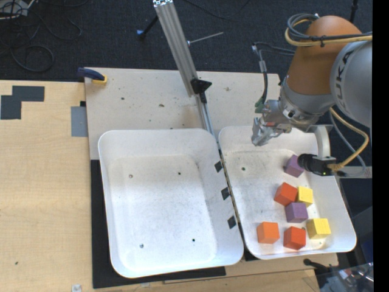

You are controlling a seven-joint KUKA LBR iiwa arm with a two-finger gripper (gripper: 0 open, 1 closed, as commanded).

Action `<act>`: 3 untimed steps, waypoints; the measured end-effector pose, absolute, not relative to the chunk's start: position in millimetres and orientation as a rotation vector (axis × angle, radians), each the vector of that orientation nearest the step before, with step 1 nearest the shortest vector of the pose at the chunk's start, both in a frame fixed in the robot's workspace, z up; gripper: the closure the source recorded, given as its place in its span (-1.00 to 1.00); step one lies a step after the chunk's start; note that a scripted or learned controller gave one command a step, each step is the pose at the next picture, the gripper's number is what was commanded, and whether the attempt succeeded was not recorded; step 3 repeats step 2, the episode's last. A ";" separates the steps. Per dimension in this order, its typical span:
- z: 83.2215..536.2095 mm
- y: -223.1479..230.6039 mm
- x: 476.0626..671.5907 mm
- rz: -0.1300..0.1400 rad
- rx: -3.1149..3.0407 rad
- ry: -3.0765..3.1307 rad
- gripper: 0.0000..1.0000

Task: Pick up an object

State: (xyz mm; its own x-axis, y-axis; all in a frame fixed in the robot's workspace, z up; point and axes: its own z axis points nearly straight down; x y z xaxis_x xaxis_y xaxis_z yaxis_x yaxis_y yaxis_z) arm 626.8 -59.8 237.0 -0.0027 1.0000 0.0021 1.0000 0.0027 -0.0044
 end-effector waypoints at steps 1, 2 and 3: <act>237.1 -2.3 615.4 0.002 -2.213 -2.222 1.00; 232.3 53.2 603.1 0.004 -2.213 -2.222 1.00; 232.3 53.2 603.1 0.004 -2.213 -2.222 1.00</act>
